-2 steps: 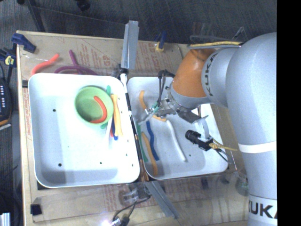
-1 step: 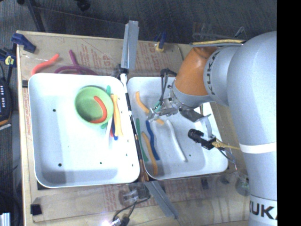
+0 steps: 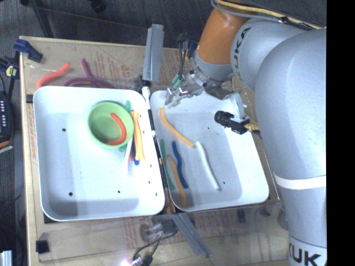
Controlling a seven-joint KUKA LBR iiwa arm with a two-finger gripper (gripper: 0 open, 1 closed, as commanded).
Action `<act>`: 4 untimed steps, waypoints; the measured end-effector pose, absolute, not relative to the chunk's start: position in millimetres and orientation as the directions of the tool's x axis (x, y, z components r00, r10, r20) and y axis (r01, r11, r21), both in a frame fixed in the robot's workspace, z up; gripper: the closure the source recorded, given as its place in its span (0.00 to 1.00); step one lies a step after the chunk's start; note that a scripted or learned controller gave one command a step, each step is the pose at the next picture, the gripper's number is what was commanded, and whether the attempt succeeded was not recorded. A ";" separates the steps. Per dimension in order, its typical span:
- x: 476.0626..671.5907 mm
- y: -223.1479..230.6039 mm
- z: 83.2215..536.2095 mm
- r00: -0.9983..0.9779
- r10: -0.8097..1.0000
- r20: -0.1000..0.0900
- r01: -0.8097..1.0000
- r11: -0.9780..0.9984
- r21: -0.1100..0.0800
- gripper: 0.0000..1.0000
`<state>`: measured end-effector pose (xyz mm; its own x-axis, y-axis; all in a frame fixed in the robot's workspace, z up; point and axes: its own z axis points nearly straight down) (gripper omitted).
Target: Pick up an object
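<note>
Bins are set side by side on the bench (image 3: 111,60), and every place below is given from the green bowl (image 3: 99,127). That bowl is seated in the left bin (image 3: 83,187), toward its far half, and a red curved piece (image 3: 118,129) is lodged inside it along the right wall. Just right of the bowl, a yellow stick (image 3: 138,140) is laid lengthwise, with thin teal and blue pieces (image 3: 132,148) bundled against it.

Right of the bowl, past the yellow stick and the two bin walls, the right bin (image 3: 238,173) is found. The gripper (image 3: 176,93) is positioned over that bin's far left corner, right of the bowl and slightly farther back, at the end of the grey arm (image 3: 288,93) with its orange band (image 3: 222,32). Whether the gripper is spread or closed cannot be told, as its tip is small and cluttered.

The objects open to picking are spread in the right bin. An orange-yellow strip (image 3: 177,129) is laid directly right of the bowl, just below the gripper in the view and apart from it. Nearer the camera than the bowl and to its right, a green strip (image 3: 163,162), a blue strip (image 3: 178,160) and an orange strip (image 3: 177,180) are grouped close together, and a white strip (image 3: 208,168) is laid farther right. Behind the bowl, outside the bins, a purple hose (image 3: 89,81) and an orange piece (image 3: 55,73) are seen on the bench.
</note>
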<state>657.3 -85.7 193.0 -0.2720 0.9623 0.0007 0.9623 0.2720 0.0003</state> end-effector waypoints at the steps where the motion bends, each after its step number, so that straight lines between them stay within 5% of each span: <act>1: 657.2 -85.7 192.7 -0.272 0.962 0.001 0.962 0.272 0.000 0.00; 2: 656.0 -120.0 92.3 -0.240 0.971 -0.006 0.971 0.240 -0.002 0.00; 3: 656.2 -118.2 101.9 -0.245 0.970 -0.003 0.970 0.245 -0.003 1.00; 4: 657.1 -86.5 193.1 -0.361 0.933 0.000 0.933 0.361 0.000 1.00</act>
